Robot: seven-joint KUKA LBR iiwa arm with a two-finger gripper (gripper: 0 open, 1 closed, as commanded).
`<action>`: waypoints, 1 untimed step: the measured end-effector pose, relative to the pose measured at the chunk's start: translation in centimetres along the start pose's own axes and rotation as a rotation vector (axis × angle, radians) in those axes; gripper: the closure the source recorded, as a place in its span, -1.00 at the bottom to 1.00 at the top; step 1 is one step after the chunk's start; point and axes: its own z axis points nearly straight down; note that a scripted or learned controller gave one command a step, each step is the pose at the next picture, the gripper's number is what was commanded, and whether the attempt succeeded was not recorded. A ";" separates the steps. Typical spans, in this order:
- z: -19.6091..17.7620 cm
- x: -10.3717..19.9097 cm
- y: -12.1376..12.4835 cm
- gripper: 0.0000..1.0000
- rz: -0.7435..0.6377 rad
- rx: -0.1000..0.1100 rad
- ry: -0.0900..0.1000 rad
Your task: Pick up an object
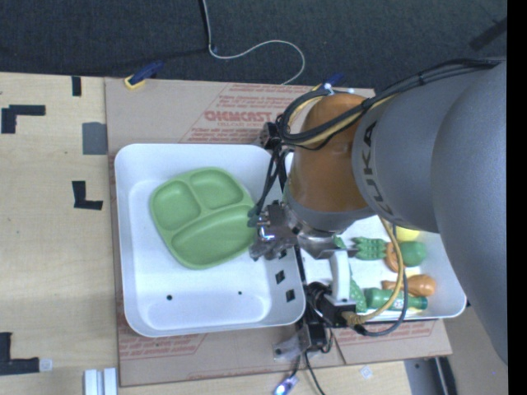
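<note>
The light green plastic divided plate is lying flat in the left white bin, toward its far right part, its right edge sitting just beside the arm's wrist. The claw is hanging at that edge, above the wall between the two bins, but whether it is wide or narrow cannot be told from this view. The plate is looking light, stiff and smooth, likely slippery. Its raised rim is probably offering the best hold, since the flat middle is giving nothing to pinch. Small orange and green toy pieces are lying in the right white bin, partly under the arm.
</note>
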 end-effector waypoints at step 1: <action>2.8 -0.2 5.5 1.00 0.003 -0.012 0.000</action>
